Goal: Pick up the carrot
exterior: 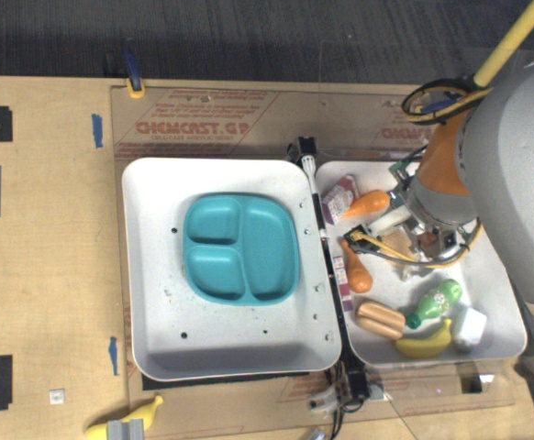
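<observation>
Left bin (148,246): a teal divided plate (242,248). Printed lettering on the cardboard (194,117) under the bins is too blurred to read. Right bin (510,324): the carrot (367,204) lies near the far-left corner, beside a purple packet (339,193). I judge it light, rigid and smooth; mid-length suits my grip. My end effector (412,236) hovers just beside it; its opening I cannot tell.

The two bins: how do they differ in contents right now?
The left bin holds one teal divided plate; the right bin holds several food items, including a carrot, hot dog and banana. The arm's gripper hangs over the right bin, not the left. Both are shallow and white.
</observation>
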Available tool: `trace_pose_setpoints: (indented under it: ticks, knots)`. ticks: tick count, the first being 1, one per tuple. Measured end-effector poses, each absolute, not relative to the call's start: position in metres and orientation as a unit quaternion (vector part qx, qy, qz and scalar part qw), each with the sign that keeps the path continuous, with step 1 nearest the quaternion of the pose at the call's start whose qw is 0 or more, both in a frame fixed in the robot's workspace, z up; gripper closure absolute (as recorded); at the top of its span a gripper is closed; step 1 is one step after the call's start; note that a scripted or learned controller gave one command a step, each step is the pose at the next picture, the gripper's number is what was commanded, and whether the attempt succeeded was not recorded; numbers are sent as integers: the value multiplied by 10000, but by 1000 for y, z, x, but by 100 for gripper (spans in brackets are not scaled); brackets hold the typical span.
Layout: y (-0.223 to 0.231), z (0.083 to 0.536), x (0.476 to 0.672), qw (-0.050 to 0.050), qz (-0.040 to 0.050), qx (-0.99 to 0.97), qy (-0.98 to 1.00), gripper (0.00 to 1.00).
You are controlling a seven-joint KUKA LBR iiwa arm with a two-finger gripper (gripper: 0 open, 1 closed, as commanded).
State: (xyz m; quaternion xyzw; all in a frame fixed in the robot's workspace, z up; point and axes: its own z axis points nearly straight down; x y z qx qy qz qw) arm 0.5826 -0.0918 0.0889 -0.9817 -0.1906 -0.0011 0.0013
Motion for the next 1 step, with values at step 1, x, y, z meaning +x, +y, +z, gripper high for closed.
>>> trace_pose_setpoints:
  ticks: [1]
  knots:
    - [-93, 90, 540, -2, -44, -9925, -1222, 0]
